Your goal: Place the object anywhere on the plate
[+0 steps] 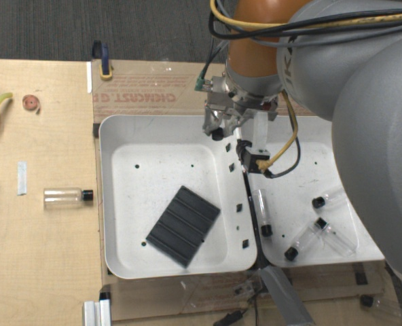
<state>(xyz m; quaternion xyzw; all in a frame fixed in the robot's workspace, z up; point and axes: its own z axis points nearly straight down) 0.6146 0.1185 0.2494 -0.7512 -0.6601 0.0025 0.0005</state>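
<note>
The hand [218, 129] hangs over the far edge of the left bin [119, 131]; whether it is released or clenched cannot be told. The vials [316, 233] lie in the right bin [364, 246], toward the near right. The dark plate [183, 225] lies slantwise in the left bin.

Most of the left bin [119, 182] floor is left open around the dark ribbed plate [183, 225], which is set toward the front. Behind the plate, the divider between the bins is overhung by the tool [229, 129] and the arm. To the plate's right, the other bin is cluttered by clear vials [320, 231].
</note>
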